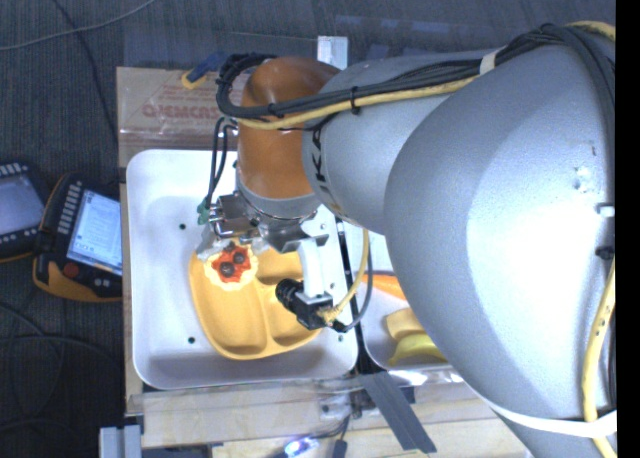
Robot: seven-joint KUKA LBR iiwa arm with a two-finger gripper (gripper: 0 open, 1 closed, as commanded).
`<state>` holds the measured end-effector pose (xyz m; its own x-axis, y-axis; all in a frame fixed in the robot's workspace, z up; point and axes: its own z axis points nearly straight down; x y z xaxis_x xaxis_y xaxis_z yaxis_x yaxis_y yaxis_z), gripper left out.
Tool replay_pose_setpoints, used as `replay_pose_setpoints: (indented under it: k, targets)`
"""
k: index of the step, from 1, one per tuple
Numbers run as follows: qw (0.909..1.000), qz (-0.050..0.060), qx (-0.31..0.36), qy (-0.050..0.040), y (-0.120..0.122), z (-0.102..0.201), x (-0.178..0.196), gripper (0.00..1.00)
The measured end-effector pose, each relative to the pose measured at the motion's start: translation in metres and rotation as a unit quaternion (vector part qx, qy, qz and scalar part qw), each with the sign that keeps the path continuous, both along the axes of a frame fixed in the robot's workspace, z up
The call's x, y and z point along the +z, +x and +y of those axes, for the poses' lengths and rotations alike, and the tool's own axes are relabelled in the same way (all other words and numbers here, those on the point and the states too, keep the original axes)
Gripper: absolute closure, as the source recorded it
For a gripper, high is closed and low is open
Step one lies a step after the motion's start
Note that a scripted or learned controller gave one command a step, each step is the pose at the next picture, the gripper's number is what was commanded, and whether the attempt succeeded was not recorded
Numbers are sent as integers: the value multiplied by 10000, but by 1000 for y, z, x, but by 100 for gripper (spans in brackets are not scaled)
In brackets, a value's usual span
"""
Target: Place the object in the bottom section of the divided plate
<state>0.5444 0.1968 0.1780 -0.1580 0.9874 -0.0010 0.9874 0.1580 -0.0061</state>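
Arm over the left bin, wrist low above the yellow divided plate.

The pincer (232,236) sits under the orange wrist band, right at the plate's upper end; whether it is spread or pressed together I cannot tell, since the wrist housing covers it. Just below it a small orange-and-red object (233,264) lies in the upper section of the divided plate (240,316), touching or nearly touching the pincer. The plate's lower section is bare yellow. A black fitting with cable (305,306) hangs over the plate's right rim. The plate rests in the left bin (160,246), with open white floor to its left and below. The grey arm (480,216) hides most of the right bin (375,356), where a yellow thing (410,336) is partly cut off. A handheld control unit (85,241) lies off the worktop at left.
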Motion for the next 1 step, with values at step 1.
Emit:
replay_pose_setpoints:
  k: [1]
  targets:
    - [10000,-1,-4,2,0,0,0,0]
